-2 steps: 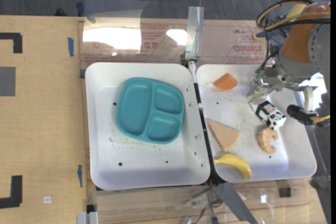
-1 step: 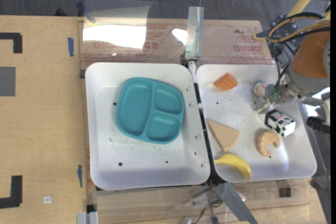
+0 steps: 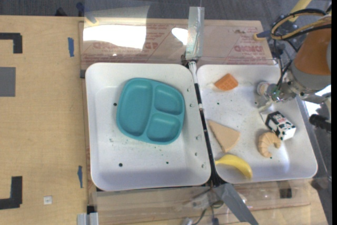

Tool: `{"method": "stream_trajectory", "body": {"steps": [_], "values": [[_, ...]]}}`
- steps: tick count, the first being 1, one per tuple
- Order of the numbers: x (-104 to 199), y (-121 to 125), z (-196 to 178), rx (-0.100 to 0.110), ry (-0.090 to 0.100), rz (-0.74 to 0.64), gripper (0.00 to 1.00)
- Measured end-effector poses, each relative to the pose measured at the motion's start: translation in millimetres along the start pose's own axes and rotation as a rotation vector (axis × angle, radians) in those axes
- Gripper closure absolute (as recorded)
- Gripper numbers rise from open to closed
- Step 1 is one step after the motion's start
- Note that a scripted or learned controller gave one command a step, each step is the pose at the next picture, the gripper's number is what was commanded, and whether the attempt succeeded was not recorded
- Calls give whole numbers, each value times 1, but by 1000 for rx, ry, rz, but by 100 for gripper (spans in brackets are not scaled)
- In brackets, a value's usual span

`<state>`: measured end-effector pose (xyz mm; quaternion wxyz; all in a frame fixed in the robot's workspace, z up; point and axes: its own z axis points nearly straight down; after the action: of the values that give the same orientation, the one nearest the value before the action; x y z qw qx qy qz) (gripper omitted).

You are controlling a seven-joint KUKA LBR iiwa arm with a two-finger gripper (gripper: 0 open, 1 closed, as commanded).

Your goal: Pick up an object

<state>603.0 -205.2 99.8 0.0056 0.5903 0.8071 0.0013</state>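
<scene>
Nearest the lens, a banana (image 3: pixel 234 165) lies at the right bin's (image 3: pixel 305 166) front edge, beside a tan wedge (image 3: pixel 225 134), a croissant (image 3: pixel 268 143) and a black-and-white die (image 3: pixel 280 125). Nothing looks lifted yet. Whether the end effector (image 3: pixel 274 93), low above the die near an orange piece (image 3: pixel 226 82), is spread or pressed together, I cannot tell.
</scene>
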Motion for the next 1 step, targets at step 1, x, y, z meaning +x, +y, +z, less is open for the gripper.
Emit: {"method": "stream_trajectory", "body": {"steps": [1], "values": [[-16,-11,12,3,5,-345,100]]}}
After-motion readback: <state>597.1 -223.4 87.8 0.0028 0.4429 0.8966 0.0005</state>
